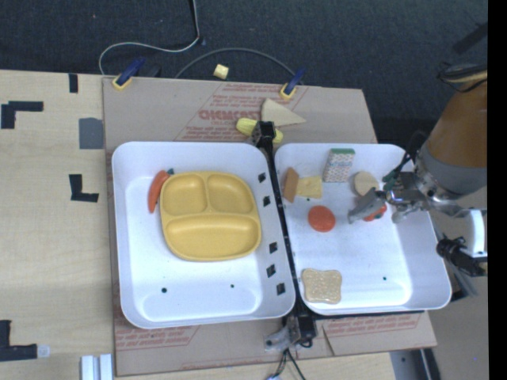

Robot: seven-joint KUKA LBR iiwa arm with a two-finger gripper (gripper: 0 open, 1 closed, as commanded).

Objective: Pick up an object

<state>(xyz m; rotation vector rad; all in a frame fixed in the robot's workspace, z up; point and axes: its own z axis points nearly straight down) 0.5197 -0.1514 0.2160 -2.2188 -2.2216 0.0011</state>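
A grey robot arm (459, 145) reaches from the right over the right-hand white bin (396, 275). Its claw (372, 208) hovers low with fingers slightly parted, possibly touching something small and red between them. Nearby lie a red tomato (321, 218), a cheese wedge (309, 187), a toast slice (322, 285) and a green-topped box (340, 165). The left bin (139, 283) holds a yellow divided plate (211, 215) and a carrot (156, 191).
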